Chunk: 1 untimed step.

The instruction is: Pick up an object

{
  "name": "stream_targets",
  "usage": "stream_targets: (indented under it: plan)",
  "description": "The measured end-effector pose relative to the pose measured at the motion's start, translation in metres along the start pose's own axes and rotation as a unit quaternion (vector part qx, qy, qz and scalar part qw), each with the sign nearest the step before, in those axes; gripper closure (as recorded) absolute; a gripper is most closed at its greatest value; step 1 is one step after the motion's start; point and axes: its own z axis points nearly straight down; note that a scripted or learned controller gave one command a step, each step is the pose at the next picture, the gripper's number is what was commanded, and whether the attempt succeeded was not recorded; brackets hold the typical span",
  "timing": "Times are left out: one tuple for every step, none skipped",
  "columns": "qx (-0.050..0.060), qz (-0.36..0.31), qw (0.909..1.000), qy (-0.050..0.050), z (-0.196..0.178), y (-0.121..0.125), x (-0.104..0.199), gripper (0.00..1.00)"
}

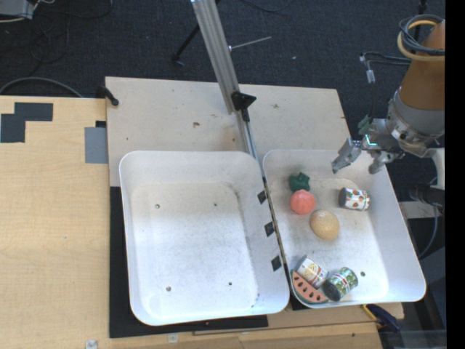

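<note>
White right bin point(407, 267) has bare floor near its back rim, under the open claw point(361, 158).

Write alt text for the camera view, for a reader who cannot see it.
A robot arm's open gripper hovers over the far edge of the right white bin, holding nothing. That bin contains a red tomato with a green top, a tan potato, three small cans and a watermelon slice; the left white bin sits beside it.
</note>
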Motion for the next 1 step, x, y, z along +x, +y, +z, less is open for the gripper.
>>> stream_targets:
  plan:
    - [-0.002, -0.001, 1.0, -0.001, -0.003, 0.0008, 0.0, 0.0]
